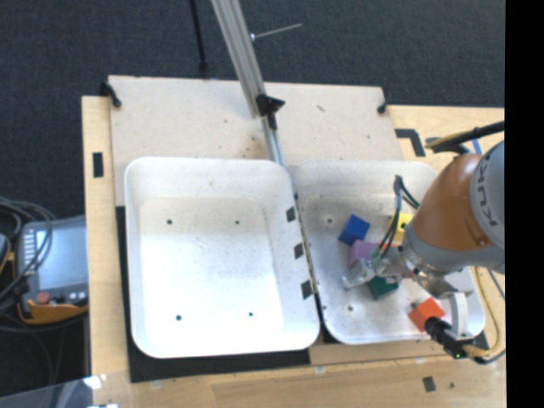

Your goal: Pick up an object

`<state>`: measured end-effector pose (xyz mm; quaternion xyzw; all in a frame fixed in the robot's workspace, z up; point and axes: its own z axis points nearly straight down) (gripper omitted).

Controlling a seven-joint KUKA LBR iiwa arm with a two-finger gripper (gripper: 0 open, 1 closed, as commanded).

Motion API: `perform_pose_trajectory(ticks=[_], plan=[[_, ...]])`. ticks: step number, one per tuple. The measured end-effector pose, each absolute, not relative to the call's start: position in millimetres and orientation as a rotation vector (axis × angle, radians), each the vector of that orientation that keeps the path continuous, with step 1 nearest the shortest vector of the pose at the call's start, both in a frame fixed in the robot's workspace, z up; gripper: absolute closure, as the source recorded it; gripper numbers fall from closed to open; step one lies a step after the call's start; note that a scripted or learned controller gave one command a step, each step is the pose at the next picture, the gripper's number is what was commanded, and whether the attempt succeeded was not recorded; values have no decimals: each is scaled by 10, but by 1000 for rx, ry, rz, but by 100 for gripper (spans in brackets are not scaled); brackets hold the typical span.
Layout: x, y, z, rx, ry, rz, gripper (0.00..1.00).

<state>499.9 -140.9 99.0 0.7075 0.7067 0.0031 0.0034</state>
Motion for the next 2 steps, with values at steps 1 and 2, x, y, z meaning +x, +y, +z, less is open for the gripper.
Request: perform_pose_trajectory(ticks=[1, 2], plan=[[5009, -1417, 1098, 2223, 2205, 14, 100], [5079, -1500, 1695, 2213, 2220, 6, 100]])
